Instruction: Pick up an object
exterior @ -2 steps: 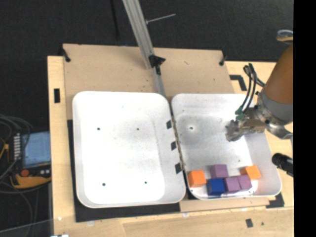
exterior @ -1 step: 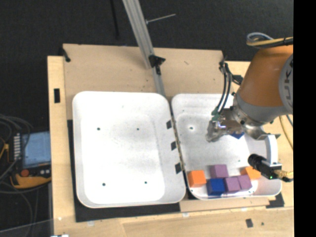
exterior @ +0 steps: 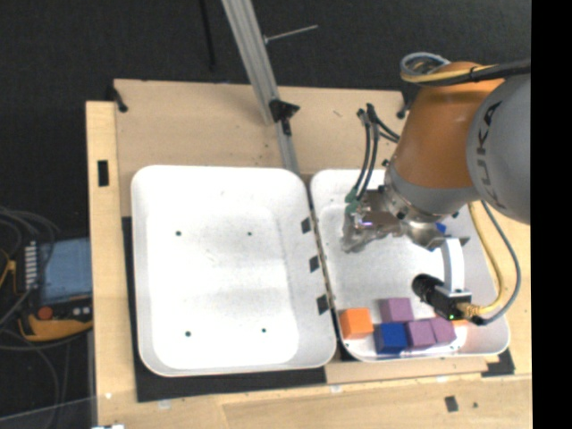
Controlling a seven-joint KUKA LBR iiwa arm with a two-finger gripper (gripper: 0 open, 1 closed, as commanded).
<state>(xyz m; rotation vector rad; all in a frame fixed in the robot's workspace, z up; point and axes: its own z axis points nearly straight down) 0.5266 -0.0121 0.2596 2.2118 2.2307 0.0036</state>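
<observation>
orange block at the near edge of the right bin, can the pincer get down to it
Probably yes. The orange block is bare on top, but the blue block and bin wall crowd its sides. The pincer hangs farther back.

Mounted above the bench, looked down at a slant from some way off. Took in both white bins side by side, left bin central, with the arm entering from the right.

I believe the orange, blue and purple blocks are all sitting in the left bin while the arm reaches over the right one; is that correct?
Not quite: the camera view shows the orange block, blue block and purple blocks in the right bin, along its near edge. The arm does reach over that right bin.
</observation>
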